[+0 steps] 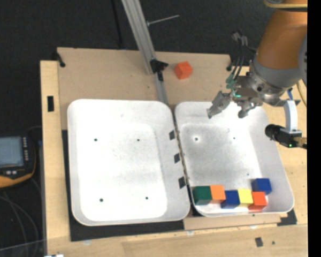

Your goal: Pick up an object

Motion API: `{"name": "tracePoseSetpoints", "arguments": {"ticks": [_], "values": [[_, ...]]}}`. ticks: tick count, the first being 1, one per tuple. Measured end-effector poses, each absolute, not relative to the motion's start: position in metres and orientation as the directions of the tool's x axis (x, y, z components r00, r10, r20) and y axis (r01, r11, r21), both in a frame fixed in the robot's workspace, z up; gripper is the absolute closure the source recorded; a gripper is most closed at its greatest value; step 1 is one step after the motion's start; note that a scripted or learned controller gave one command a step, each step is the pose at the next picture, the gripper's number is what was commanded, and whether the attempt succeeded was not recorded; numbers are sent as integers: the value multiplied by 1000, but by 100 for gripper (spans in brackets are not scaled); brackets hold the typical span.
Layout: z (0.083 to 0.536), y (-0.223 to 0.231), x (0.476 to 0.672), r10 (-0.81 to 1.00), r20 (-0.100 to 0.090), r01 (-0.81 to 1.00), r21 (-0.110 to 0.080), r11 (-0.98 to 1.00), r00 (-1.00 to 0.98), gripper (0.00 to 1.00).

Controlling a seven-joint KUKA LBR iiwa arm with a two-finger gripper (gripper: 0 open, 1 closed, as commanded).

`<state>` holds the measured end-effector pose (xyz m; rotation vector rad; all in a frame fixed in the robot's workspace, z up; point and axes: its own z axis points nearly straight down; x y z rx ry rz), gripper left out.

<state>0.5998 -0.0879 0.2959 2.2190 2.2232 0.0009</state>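
Several small cubes lie in a row along the near edge of the right bin (pixel 203 122): a green cube (pixel 202 194), an orange cube (pixel 218 192), a blue cube (pixel 230 198), a yellow cube (pixel 245 196), a second orange cube (pixel 258 199) and a second blue cube (pixel 262 184). My gripper (pixel 230 107) hangs above the far end of that bin, well away from the cubes. Its two fingers are spread apart with nothing between them.
The left bin (pixel 120 159) sits beside the right one. A lone orange cube (pixel 183 70) rests on the bench behind the bins. A slanted metal pole (pixel 142 33) rises between the bins at the back. A handheld device (pixel 8 157) lies at far left.
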Motion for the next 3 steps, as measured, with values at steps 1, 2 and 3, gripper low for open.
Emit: {"name": "tracePoseSetpoints", "arguments": {"ticks": [1,2,3], "values": [[237,-117,575,1000,-2,1000,-5,-3,3,0],[98,-155,531,1000,-2,1000,-3,-3,3,0],[99,-208,523,1000,-5,1000,7,-3,3,0]]}}
